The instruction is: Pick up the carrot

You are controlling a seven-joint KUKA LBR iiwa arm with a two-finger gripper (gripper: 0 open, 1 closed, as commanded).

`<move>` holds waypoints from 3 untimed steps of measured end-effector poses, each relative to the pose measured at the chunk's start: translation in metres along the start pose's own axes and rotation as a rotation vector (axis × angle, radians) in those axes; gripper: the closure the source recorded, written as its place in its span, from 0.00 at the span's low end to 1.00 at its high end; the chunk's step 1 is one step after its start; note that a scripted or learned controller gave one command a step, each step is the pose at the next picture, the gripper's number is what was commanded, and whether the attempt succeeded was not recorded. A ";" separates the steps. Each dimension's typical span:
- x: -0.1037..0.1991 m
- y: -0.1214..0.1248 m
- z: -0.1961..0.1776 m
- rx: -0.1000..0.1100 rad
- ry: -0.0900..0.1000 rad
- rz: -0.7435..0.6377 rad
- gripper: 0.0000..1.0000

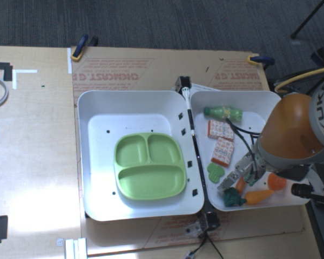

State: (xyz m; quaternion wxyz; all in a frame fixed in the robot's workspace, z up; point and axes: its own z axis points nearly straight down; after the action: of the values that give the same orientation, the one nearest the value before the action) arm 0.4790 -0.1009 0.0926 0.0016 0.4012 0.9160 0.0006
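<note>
Glossy white plastic bins (92,161), matt green plastic plate (149,166), brown cardboard underlay (113,72)

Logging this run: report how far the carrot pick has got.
Done: the grey arm's two-finger gripper is down in the right white bin, just above and left of the orange toy carrot with the green top. In hand: nothing visibly; the carrot lies on the bin floor, not between the fingers. Left: close on the carrot and lift it. The green divided plate sits in the left bin.

Plate (150,166) in left bin (92,144); carrot (257,196) in right bin (259,102).
</note>
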 end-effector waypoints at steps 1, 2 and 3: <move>-0.009 -0.009 0.000 0.000 0.001 -0.489 0.00; 0.005 0.005 0.000 -0.001 0.000 -1.044 0.00; -0.044 -0.022 0.000 -0.002 0.000 -1.487 0.00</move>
State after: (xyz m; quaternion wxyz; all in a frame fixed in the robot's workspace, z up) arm 0.4925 -0.1484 0.0926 0.0019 -0.3248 0.9458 0.0000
